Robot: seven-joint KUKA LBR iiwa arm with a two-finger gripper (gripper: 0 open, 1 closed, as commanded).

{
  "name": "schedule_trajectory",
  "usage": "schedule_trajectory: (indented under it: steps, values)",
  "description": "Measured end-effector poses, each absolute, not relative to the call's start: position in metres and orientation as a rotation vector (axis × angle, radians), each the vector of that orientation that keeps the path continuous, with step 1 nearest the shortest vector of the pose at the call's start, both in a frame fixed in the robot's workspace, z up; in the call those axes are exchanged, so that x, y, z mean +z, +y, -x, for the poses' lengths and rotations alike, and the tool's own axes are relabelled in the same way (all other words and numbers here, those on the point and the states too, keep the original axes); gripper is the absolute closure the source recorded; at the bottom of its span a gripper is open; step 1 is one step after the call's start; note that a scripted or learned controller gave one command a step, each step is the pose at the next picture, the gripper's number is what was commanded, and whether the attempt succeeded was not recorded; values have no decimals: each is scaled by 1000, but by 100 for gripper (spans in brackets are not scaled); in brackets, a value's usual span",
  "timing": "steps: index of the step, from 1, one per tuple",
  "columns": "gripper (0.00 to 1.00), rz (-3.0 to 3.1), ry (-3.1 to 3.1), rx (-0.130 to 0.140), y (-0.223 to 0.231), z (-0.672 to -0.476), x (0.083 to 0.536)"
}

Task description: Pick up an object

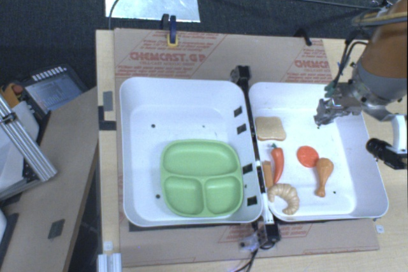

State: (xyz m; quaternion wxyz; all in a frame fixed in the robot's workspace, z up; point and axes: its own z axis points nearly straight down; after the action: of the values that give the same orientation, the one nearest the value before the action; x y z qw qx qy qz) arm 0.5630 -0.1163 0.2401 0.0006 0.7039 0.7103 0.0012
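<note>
The right bin [357, 156] holds several toy foods: a slice of bread [270, 129], a red and orange carrot or pepper [277, 163], a red tomato slice [308, 155], a chicken drumstick [323, 176] and a croissant [286, 197]. My gripper [326, 113] hangs over the bin's upper right part, above and to the right of the tomato slice, with nothing visibly between its fingers. The fingers are small and dark, so their state is unclear.
The left bin [137, 137] bears a green divided plate [201, 176] toward its front. A black clip strip [247, 137] runs between the bins. A dark part of the arm [386, 153] sits over the right bin's right rim.
</note>
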Motion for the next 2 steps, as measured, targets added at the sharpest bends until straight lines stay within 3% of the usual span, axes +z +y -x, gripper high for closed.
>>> schedule_trajectory:
  steps: [2]
  values:
    - [100,-2212,2230,3,-11,-570,237]
